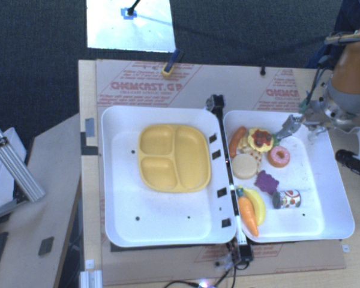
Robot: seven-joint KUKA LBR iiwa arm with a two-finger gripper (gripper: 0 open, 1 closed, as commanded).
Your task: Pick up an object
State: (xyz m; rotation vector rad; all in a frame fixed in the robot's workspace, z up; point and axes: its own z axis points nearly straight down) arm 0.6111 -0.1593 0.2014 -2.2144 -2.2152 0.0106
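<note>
The right bin (324,221) holds several toy foods. An orange sausage (236,140), a yellow tart with red topping (259,140) and a pink donut (279,156) lie at its far side. Nearer lie a tan round biscuit (245,165), a purple piece (266,182), a small can on its side (286,198), a banana (258,204) and a carrot (248,216). My gripper (287,126) hangs low over the bin's far side, just right of the tart and above the donut. Nothing shows in its grasp.
The left bin (123,221) bears a yellow divided plate (174,158). A black-clipped divider (225,167) runs between the bins. The arm's orange band (354,71) and wrist sit over the right bin's far right corner. A yellow clip (168,69) lies on the board behind.
</note>
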